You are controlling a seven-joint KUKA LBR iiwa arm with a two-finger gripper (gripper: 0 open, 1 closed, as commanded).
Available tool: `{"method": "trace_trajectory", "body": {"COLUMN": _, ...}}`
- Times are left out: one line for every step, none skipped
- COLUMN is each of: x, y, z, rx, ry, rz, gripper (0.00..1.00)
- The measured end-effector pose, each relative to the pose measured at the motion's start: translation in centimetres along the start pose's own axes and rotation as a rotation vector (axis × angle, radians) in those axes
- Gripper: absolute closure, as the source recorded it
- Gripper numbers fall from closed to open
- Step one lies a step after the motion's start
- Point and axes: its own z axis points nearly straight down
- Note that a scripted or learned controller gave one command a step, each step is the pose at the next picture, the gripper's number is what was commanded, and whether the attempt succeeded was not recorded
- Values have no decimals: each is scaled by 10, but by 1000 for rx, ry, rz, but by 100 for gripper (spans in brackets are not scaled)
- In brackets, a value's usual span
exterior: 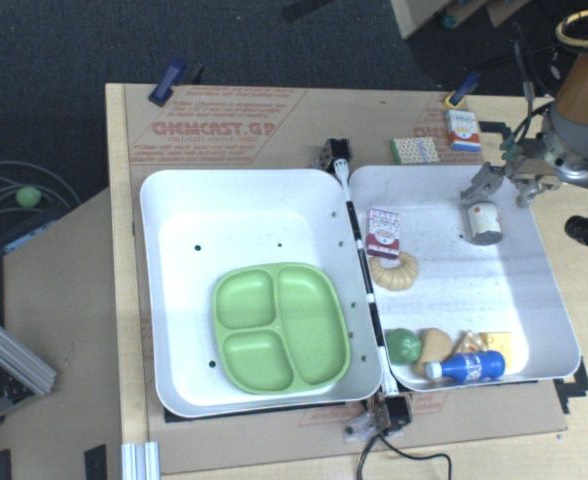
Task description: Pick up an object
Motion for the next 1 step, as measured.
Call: {"method": "trace_trajectory", "body": {"x": -18, "y": 16, "z": 60, "rx": 0, "ry": 1, "rz": -1, "gripper": 0}}
